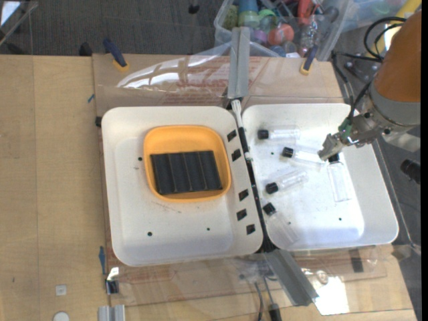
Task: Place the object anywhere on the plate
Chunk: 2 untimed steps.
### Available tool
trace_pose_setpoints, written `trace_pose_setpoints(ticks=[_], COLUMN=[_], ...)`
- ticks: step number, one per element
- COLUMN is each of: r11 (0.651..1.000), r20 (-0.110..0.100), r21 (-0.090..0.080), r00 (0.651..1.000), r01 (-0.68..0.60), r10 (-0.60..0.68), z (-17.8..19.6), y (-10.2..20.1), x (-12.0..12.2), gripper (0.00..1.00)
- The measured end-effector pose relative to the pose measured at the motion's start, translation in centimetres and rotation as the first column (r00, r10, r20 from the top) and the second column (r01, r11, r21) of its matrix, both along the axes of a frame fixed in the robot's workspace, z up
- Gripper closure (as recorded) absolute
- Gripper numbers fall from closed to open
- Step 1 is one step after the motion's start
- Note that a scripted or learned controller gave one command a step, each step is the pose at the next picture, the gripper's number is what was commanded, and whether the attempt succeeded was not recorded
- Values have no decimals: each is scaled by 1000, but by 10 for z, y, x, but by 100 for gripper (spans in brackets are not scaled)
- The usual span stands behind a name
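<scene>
In the right bin [374,212], I had the gripper [330,154] low over clear vials; whether it was spread, I couldn't tell. The nearest vial [302,156] lay just left, long axis left-right; the orange plate [187,137] sat farther left.

Two bins side by side on the bench [47,179], divider [244,172] as the landmark: left of it the left bin [127,239], holding a plate [186,138] with a ribbed block [185,172] sitting on it. Right of the divider the right bin [374,226], with several vials in it – one [279,134] near the back, one [302,156] just in front of that, one [286,180] closer to the divider, another [338,182] farther right – and the gripper [330,151] over them, reaching in from the right. Behind the divider, past the bins, a tub of toys [281,9].
</scene>
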State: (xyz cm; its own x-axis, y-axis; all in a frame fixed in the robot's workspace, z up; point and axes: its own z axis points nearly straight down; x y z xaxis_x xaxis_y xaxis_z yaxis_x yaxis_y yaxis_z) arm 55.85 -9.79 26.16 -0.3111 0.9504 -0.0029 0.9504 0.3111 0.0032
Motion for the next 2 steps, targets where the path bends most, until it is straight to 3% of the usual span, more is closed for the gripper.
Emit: trace_pose_setpoints(ticks=[2], r11=[971], r20=[1], r21=[0], r00=[971], r01=[-239], r10=[239], z=[-30], y=[32], x=[56], gripper=[100])
